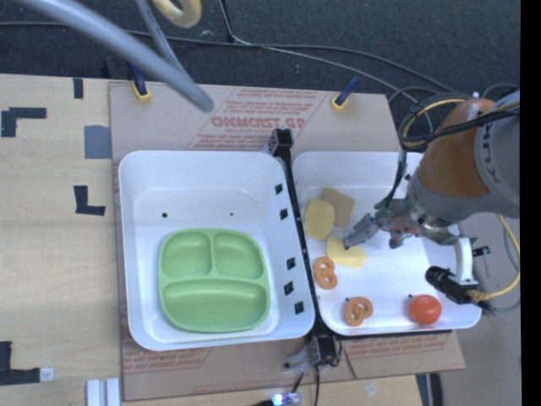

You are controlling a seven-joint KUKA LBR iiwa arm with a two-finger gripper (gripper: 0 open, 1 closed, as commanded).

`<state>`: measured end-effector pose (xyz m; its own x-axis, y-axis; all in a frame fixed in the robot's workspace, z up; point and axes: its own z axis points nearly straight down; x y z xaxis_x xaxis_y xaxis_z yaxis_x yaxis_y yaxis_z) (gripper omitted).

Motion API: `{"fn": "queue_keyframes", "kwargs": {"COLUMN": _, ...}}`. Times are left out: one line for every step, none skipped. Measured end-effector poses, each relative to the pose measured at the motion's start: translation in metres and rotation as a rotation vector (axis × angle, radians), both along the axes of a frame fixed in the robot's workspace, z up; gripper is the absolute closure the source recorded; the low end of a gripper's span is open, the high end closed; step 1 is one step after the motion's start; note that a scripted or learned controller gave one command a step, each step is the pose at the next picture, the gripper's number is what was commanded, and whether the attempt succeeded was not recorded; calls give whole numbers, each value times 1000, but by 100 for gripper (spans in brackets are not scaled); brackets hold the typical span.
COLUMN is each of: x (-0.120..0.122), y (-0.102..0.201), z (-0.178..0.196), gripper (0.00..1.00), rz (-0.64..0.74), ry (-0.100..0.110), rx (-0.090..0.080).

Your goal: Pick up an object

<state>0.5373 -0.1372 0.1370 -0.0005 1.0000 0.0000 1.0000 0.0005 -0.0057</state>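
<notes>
Reaching in from three o'clock, the gripper (pixel 372 231) hangs low over the right bin (pixel 385 172), its fingers parted a little with nothing visible between them. Just off its tips, toward eight o'clock, lies a pale yellow piece (pixel 348 255), the likeliest target. It looks like light, stiff plastic play food: flat, smooth and probably slippery, so a pinch across its narrow edges seems safer than pressing on its face. Two pretzels (pixel 325 272) sit further toward seven o'clock, a tomato (pixel 424 309) at five o'clock. A green plate (pixel 213 279) rests in the left bin (pixel 139 227).
</notes>
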Motion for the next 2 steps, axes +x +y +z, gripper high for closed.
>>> {"fn": "queue_keyframes", "kwargs": {"x": 0, "y": 1, "z": -53, "gripper": 0, "rz": 1, "ry": -4, "rx": -1}}
{"fn": "queue_keyframes", "kwargs": {"x": 2, "y": 1, "z": -38, "gripper": 100, "rz": 2, "ry": -10, "rx": -1}}
